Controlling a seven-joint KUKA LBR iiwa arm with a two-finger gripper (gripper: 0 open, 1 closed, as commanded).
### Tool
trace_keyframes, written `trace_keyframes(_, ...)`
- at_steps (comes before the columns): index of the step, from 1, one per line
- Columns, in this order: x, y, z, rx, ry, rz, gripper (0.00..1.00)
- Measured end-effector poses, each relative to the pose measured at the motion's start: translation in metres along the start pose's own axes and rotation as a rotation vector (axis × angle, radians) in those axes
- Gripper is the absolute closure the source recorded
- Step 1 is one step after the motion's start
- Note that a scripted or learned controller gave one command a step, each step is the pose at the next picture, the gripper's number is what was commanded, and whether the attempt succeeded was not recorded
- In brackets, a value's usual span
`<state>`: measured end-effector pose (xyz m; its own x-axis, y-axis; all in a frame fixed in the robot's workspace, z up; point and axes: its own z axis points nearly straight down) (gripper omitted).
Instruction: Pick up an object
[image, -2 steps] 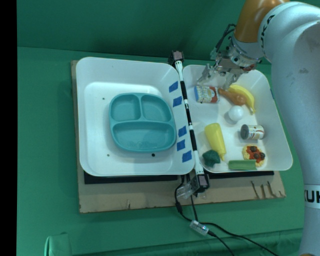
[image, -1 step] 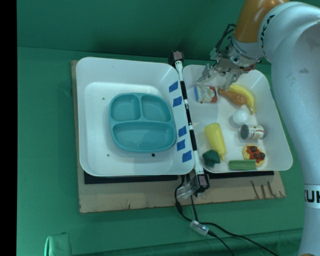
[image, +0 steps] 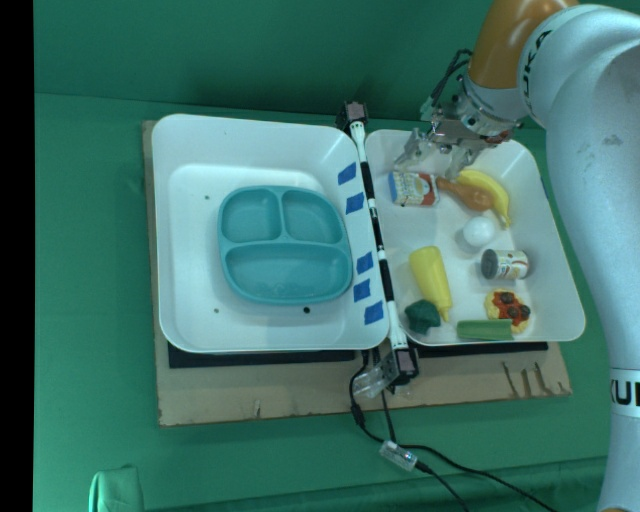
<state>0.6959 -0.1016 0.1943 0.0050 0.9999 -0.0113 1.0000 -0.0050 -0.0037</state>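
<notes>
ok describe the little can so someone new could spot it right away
Look in the right-hand white bin, along its right side. The can lies on its side there, below the white ball and above the pizza slice. It is the one metal cylinder, with a dark open end.

A teal divided plate (image: 283, 245) is being borne by the left white bin (image: 190, 150). Blue tape pieces (image: 355, 203) are being carried on its right rim, beside a striped bar (image: 378, 230). A cardboard sheet (image: 250, 395) is being pressed beneath, with cables (image: 420, 465) being trailed nearer.
</notes>
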Motion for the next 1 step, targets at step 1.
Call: trace_keyframes(1, 0.0005, 0.0037, 0.0008, 0.012, 0.000, -0.004, 0.00)
